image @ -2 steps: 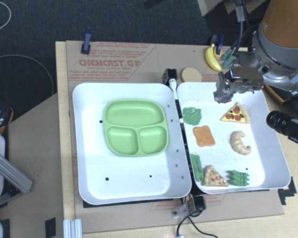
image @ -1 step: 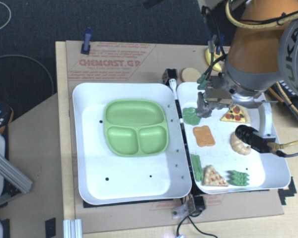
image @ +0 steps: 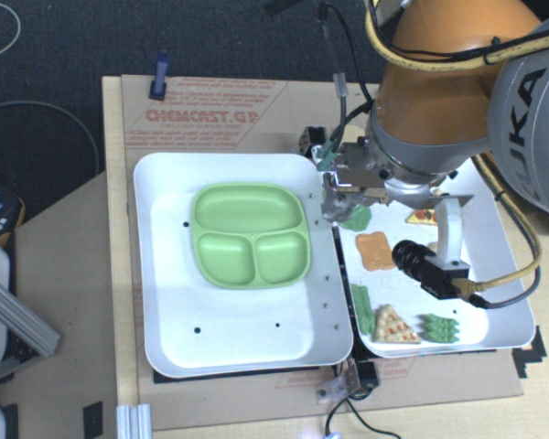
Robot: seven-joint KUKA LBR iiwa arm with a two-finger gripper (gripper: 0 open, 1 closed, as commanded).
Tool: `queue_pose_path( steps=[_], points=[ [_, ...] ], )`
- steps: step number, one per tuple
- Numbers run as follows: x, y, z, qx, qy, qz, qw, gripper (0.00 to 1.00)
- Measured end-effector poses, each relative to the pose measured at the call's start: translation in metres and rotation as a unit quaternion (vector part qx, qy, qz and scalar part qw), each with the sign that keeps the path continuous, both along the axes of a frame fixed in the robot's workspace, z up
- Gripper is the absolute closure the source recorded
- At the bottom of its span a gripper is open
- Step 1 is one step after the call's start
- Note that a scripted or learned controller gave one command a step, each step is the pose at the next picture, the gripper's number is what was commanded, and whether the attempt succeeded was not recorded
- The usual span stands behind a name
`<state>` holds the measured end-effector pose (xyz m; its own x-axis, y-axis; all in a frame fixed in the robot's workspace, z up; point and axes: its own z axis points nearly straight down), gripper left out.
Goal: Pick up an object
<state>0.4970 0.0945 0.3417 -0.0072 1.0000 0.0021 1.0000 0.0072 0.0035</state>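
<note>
While the left bin (image: 165, 327) holds a green plate (image: 251, 234) with three parts, the small toys lie in the right bin (image: 503, 332). Next comes the gripper (image: 346, 201), low at the near-left side of that bin, just above a green toy (image: 356, 216). I cannot tell if its fingers are apart or together. Close by sit an orange toast piece (image: 376, 251), a pizza slice (image: 395, 326), a green bean (image: 360, 307) and a leafy green piece (image: 440, 328).

The gripper is right beside the bin wall. It could bump the wall, or push the green toy away and grab nothing.
</note>
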Motion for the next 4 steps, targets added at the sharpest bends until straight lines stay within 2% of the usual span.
queue_pose_path(
  steps=[4],
  points=[
    [0.003,-0.003,0.039,-0.0018,-0.003,-0.002,1.0000,1.00]
  ],
)
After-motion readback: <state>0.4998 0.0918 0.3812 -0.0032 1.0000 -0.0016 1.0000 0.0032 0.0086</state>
